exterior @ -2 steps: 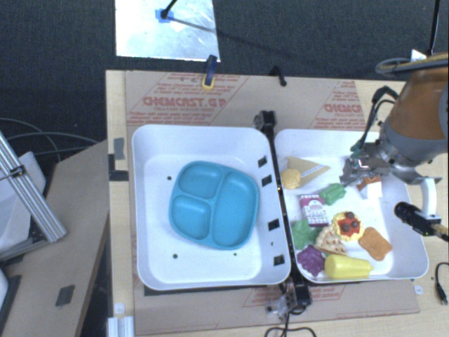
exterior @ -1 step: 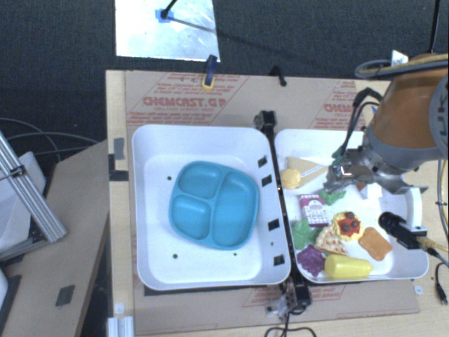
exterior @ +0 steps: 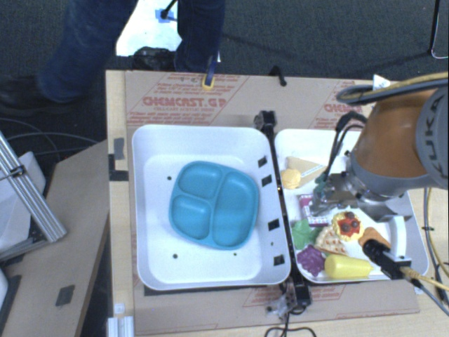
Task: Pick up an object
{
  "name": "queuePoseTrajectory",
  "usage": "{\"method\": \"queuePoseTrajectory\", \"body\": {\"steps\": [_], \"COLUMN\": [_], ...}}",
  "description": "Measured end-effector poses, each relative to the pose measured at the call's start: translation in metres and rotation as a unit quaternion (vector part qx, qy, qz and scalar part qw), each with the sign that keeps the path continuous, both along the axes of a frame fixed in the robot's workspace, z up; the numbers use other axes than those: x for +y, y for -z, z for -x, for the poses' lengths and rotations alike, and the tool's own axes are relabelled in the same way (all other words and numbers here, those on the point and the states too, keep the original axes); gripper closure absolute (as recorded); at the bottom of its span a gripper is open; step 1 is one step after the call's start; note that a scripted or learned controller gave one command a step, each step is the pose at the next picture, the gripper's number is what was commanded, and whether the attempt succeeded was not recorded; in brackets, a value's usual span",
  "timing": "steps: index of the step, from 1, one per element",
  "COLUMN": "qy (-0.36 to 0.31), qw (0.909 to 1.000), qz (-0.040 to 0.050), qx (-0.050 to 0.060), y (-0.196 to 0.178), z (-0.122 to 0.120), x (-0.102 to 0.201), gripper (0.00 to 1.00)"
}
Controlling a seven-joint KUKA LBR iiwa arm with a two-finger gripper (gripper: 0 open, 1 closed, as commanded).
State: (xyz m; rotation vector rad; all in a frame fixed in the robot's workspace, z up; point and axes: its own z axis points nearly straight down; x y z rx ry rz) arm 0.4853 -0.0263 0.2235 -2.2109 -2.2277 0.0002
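Claw (exterior: 321,201) hovers over what looks like purple packet (exterior: 306,203).

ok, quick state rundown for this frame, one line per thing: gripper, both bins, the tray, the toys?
gripper: low in the right bin among the toys, grip cannot be judged
left bin: holds the blue tray
blue tray: flat, upright, compartments bare
right bin: crowded with toy food
yellow piece: lying on its side at the near edge
pizza slice: lying flat, beside the gripper
purple piece: resting free near the divider
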Motion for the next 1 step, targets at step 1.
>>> {"method": "queuePoseTrajectory", "body": {"steps": [1], "qy": [-0.007], "qw": [0.9999], "qz": [-0.0039], "qx": [-0.011], "y": [-0.176], "z": [-0.0023], "x": [0.1426], "gripper": [1.0]}}
